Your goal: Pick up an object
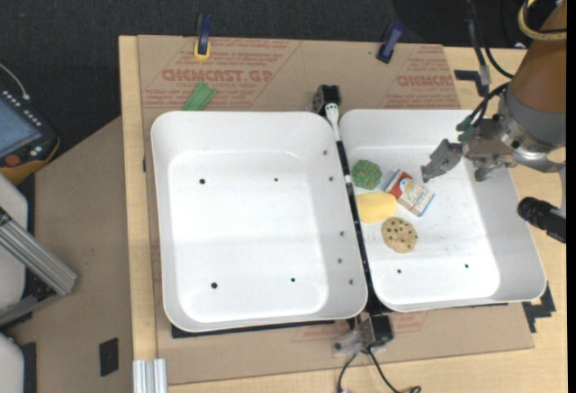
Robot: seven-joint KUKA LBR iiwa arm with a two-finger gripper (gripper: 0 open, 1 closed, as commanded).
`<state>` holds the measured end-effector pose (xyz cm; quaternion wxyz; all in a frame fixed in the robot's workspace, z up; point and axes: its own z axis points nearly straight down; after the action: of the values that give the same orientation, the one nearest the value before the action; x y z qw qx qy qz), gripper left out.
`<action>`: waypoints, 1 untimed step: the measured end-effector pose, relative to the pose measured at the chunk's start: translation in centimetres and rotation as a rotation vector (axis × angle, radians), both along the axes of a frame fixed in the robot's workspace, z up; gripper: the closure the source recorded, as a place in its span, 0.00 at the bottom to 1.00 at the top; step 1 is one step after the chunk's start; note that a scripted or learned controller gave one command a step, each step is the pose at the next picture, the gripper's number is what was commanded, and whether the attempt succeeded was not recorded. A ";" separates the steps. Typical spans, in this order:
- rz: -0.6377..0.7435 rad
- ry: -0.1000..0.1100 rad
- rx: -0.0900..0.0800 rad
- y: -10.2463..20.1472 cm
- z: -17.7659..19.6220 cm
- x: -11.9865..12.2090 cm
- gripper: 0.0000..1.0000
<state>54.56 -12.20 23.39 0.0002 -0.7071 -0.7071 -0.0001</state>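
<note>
The gripper (443, 159) hung over the right bin (486, 283), near its far edge, just beside a small box (414, 195). How its jaws stood could not be told, and nothing was seen between them. The box, a green ball (366, 174), a yellow wedge (376, 207) and a cookie (400, 235) lay clustered by the bin's left wall. A good try would probably mean centring over one item, likely the box, and descending straight so the neighbours were not nudged.
</note>
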 end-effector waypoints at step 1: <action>0.008 0.009 0.005 9.2 -5.3 -3.4 0.00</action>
<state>51.18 -3.04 18.14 0.0052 -0.7042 -0.7100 0.0015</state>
